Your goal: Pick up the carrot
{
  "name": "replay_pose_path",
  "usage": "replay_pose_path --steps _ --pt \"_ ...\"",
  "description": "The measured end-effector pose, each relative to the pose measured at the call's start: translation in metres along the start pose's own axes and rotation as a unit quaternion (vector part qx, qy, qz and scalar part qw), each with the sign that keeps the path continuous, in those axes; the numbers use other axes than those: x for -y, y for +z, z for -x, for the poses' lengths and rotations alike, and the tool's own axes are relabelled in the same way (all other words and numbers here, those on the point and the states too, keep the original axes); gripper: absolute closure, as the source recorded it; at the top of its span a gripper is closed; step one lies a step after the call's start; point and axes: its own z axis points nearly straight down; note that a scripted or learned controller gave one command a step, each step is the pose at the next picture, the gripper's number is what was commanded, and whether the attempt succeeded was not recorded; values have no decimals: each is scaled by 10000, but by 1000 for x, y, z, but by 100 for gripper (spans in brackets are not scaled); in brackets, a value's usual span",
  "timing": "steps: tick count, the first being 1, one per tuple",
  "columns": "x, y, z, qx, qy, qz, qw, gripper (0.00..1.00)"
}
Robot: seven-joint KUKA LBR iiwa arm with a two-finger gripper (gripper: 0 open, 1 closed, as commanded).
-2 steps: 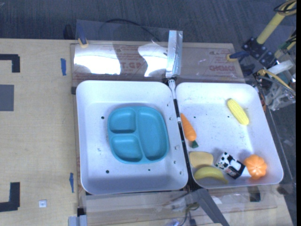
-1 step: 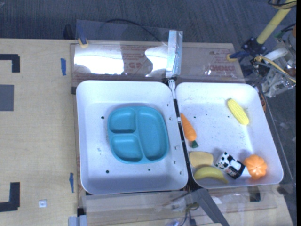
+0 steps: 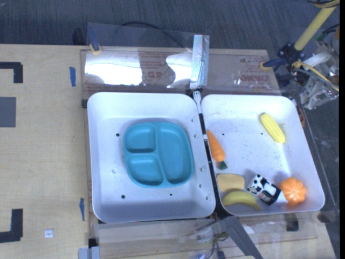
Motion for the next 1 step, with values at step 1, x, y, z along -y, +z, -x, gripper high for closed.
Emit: replay_pose_path --steps 1 --pt "2 -6 -2 29 -40 3 10000 100"
